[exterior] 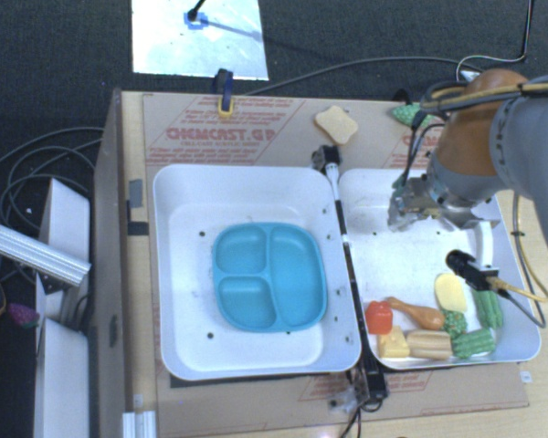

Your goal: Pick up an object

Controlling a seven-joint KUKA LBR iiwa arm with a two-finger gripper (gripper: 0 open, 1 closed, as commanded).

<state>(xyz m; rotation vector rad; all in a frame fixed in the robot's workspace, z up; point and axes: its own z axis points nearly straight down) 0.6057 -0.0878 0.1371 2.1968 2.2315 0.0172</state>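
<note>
Cardboard-brown bench (256,121) carries the two shallow white bins side by side; the left bin (187,199) holds a blue divided plate (268,276) lying flat near its middle; the right bin (374,263) holds a cluster of toy food along its near edge and right side. Grey arm (521,135) with its orange band (479,108) reaches in from the right and hangs over the far part of the right bin; the gripper (409,206) points down close to the bin floor, apart from the food cluster; whether it is spread or pressed together cannot be told from this slant, and nothing shows between its tips. Among the food, a green vegetable (488,307) lies by the right wall; a pale yellow piece (450,292) sits just left of it; an orange carrot-like piece (418,313) lies toward the middle; a red tomato-like piece (378,318) sits at the left end; a tan bread-like roll (429,343) rests along the near rim. A tan sponge-like piece (336,124) lies on the bench beyond the bins.
</note>
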